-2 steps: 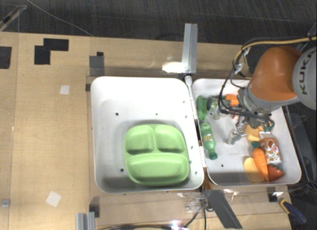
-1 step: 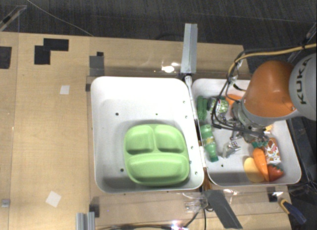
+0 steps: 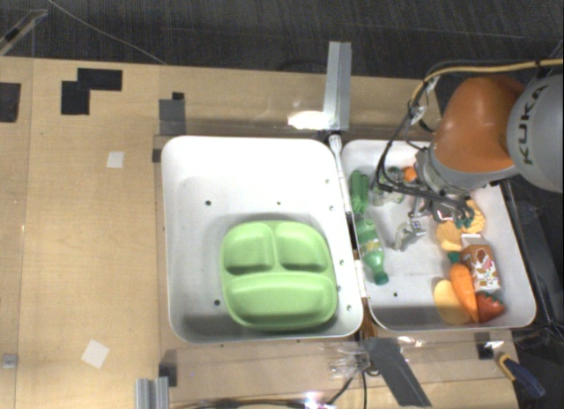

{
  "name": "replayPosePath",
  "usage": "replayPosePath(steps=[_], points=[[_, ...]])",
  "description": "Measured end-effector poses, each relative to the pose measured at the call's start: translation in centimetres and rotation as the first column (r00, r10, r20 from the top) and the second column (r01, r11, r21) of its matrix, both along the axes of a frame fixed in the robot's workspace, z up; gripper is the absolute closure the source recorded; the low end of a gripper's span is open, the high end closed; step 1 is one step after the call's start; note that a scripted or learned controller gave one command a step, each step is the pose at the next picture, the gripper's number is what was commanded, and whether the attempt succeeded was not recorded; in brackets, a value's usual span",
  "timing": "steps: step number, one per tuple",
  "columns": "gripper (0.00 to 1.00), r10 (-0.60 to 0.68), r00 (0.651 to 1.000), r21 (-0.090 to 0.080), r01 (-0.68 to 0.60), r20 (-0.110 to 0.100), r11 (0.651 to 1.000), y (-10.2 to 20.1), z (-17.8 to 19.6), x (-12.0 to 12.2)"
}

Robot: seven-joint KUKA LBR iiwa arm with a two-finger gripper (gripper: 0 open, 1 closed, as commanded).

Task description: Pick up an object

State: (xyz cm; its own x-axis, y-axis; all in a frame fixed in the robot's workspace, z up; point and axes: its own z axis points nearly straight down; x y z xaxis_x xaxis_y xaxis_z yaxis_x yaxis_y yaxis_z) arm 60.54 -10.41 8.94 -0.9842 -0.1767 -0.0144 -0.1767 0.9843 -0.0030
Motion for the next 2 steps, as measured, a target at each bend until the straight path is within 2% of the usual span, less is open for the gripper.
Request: replayPosePath(steps=[1,2], points=[[0.0,-0.048,0.999,0.001,0.048,0.001,0.999,-0.1,0.1,-4.7],[0.0,-0.124,0.992,0.001,0.124,0.007,0.992,1.4,0.2,-8.1]])
